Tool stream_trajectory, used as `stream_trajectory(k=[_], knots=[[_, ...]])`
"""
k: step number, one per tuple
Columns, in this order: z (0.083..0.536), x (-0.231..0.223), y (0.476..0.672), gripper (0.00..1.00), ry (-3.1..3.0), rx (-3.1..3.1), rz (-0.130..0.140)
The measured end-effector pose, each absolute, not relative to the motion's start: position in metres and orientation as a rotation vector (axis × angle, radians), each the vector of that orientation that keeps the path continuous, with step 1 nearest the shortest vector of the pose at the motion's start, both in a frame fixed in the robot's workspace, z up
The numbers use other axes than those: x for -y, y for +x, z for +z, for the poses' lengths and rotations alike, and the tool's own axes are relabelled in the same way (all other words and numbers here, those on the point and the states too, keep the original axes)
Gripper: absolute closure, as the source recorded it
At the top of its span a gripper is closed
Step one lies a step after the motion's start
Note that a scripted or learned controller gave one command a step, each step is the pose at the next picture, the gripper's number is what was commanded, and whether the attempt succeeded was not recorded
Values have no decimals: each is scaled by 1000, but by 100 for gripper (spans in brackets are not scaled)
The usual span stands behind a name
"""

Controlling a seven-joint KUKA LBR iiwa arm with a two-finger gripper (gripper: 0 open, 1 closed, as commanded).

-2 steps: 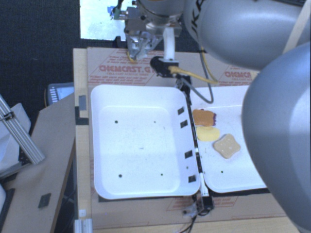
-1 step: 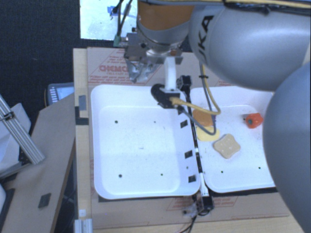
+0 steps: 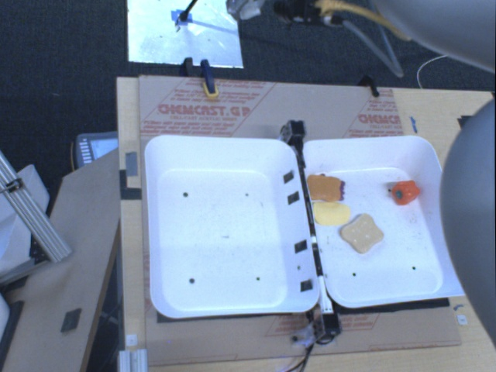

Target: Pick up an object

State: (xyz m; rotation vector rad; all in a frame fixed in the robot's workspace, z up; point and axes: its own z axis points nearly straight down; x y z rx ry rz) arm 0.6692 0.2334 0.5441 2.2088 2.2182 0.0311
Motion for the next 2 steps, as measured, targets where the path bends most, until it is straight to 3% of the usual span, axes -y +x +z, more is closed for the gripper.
stream_trajectory(k=[1,2], knots=[[533,-234,668,0,2216,-2226,4],[545,-234,668,100,2211,-2229,8]])
